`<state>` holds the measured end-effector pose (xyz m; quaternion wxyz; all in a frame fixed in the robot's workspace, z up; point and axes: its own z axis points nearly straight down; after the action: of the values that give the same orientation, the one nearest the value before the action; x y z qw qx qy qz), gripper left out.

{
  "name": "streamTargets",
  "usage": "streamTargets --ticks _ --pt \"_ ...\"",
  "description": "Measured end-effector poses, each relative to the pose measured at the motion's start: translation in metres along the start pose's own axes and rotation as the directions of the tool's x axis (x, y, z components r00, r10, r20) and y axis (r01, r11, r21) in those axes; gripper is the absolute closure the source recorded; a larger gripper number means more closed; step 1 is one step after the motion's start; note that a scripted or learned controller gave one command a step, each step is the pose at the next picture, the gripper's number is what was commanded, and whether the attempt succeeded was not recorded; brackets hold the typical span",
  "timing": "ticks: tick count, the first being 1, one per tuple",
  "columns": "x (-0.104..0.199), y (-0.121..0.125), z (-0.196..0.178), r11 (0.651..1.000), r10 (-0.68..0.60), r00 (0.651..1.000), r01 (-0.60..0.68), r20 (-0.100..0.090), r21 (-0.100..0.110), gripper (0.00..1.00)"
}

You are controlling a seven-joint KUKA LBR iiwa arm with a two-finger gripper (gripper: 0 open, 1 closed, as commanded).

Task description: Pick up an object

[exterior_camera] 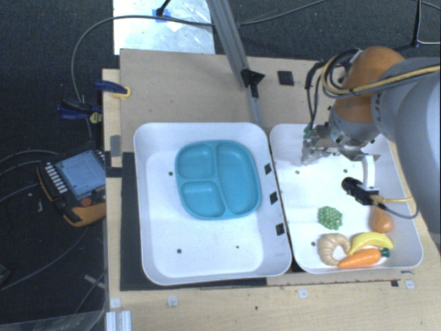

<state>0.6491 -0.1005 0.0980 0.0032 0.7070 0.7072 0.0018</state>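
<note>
Banana (372, 241) at near edge of right bin (289, 185), between croissant (332, 247) and carrot (360, 258). Likely light, stiff, slick plastic; best pinched across mid-curve. Gripper (311, 150) over bin's far corner, well apart; grip state impossible to tell.

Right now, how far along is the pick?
Nothing looks picked yet. The hand sits over the far end of the right white bin. The green bumpy ball, tan croissant, yellow banana and orange carrot all lie at its near end. Grasping and lifting remain.
</note>
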Motion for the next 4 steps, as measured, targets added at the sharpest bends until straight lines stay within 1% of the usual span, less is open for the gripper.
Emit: streamTargets --ticks 1,2,3,4 --pt "-0.001 0.01 -0.047 1.0 -0.004 1.0 0.004 -0.001 0.0 1.0" --pt "0.007 0.009 -0.109 1.0 -0.006 1.0 0.006 -0.002 -0.002 1.0" --pt "0.007 0.011 -0.15 1.0 -0.006 1.0 0.006 -0.002 0.0 1.0" --pt "0.048 -0.017 -0.156 1.0 -0.009 1.0 0.009 -0.004 0.005 1.0"
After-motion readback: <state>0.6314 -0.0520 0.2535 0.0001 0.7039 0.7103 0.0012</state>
